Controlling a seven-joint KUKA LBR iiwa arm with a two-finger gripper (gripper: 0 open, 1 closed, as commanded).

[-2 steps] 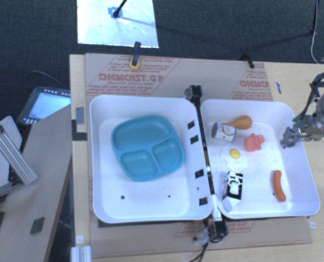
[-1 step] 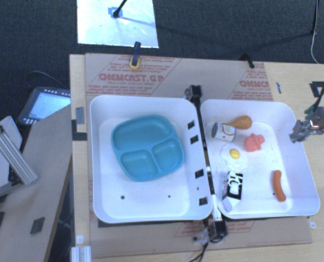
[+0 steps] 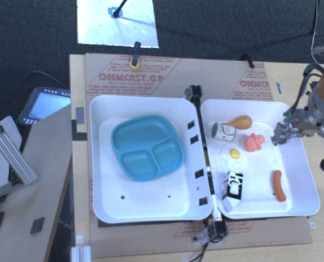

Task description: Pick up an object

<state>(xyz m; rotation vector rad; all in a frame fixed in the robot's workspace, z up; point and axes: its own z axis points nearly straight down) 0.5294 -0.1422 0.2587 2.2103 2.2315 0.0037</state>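
The right bin (image 3: 298,162) holds several small items: a drumstick (image 3: 240,122), a small can (image 3: 223,131), a pink toy (image 3: 254,142), a fried egg (image 3: 234,154), a sausage (image 3: 279,185) and a black-and-white carton (image 3: 234,185). My gripper (image 3: 280,134) hangs over the right part of this bin, just right of the pink toy, with nothing seen between its fingers.
The left bin (image 3: 105,146) holds a blue divided plate (image 3: 148,147). A black divider strip (image 3: 201,152) runs between the bins. The arm enters from the right edge. A tablet (image 3: 42,107) and metal rail (image 3: 9,149) lie off the bench at left.
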